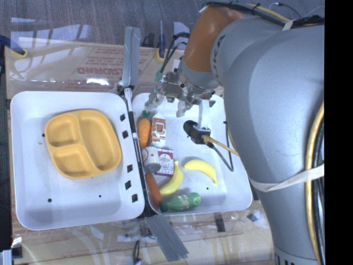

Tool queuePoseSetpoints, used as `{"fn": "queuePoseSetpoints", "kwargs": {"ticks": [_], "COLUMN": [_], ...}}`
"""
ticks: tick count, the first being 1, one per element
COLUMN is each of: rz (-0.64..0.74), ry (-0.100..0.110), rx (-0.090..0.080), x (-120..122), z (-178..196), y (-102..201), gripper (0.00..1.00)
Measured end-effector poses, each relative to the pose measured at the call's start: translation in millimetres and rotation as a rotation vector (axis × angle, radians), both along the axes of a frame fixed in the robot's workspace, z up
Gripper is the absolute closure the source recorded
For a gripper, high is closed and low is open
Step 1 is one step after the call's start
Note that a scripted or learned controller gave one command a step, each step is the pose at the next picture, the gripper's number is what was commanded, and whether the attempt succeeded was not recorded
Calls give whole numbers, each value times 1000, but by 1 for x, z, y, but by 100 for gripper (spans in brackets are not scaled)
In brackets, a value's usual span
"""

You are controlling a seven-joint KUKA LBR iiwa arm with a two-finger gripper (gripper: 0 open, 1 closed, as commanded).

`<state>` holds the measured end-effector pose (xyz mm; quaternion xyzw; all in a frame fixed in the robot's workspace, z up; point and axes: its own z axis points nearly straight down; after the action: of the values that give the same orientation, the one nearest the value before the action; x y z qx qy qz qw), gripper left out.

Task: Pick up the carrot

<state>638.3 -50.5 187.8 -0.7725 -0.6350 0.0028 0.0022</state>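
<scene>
Camera view: gripper (167, 105) hangs over the right bin (234, 189) near its 11 o'clock corner, fingers spread, nothing between them. Carrot (144, 132) lies just at 7 o'clock of the gripper, against the bin's left wall. Two bananas (187, 173) and a green bottle (181, 202) lie toward 6 o'clock. Yellow divided plate (81, 143) sits in the left bin (25, 203).
</scene>
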Motion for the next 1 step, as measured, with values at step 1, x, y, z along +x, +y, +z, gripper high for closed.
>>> {"fn": "queuePoseSetpoints", "kwargs": {"ticks": [1], "rz": [-8], "ry": [3], "rx": [1], "x": [-60], "z": [0], "y": [62], "gripper": [0]}}
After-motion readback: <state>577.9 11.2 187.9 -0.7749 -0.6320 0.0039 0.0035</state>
